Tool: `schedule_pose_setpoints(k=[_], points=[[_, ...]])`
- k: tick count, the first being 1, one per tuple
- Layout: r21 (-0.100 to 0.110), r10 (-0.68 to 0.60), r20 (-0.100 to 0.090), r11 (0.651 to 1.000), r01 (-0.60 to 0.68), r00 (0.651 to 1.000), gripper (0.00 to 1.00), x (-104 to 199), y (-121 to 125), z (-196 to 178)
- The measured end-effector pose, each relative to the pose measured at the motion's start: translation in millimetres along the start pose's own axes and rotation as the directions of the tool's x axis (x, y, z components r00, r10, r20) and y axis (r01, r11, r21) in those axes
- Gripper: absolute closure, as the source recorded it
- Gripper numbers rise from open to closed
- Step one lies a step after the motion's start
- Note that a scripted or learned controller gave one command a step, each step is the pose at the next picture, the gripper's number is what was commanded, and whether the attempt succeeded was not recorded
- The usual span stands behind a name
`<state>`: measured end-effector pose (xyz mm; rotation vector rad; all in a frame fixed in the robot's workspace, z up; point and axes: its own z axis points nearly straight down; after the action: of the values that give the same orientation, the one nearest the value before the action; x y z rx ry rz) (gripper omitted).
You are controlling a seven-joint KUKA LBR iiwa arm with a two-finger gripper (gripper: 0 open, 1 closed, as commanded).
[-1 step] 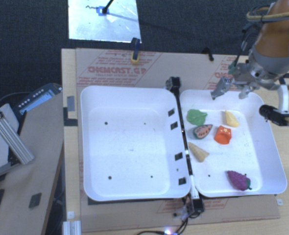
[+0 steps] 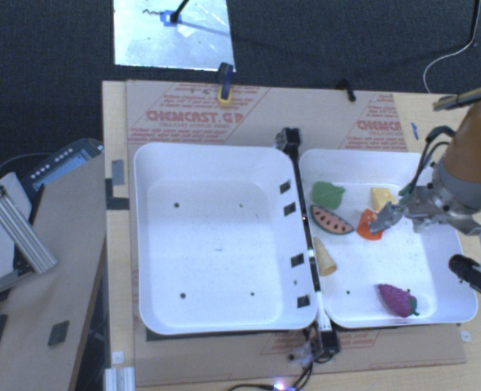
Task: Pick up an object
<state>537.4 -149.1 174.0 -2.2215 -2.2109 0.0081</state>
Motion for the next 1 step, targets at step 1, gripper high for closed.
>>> schedule_pose_setpoints(k=[1], points=[[-0.007, -0.010, 0.001, 1.000, 0.010, 1.000, 0.00, 3.3, 47.8, 94.4]])
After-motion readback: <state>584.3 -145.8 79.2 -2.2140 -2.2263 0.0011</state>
